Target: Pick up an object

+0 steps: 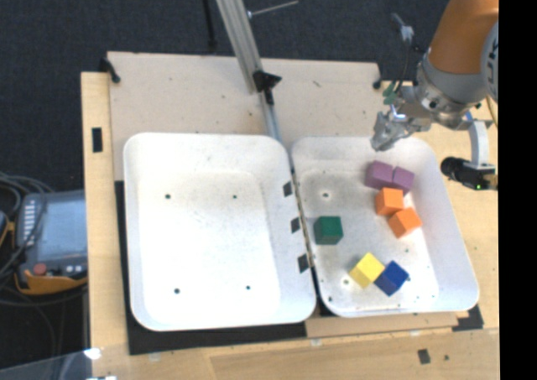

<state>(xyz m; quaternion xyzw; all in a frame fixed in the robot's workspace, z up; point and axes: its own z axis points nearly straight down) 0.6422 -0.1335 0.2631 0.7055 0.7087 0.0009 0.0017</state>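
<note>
Tool hangs over the back edge of the right bin, can't tell its state from here. Nearest to it, inside that bin, sits the purple block, two orange blocks just beyond.

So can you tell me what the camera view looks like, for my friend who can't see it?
A grey robot arm with an orange band holds its gripper over the back edge of the right shallow white bin, near a purple block. That bin also holds two orange blocks, a green cube, a yellow cube and a blue cube. A left white bin sits beside it.
</note>
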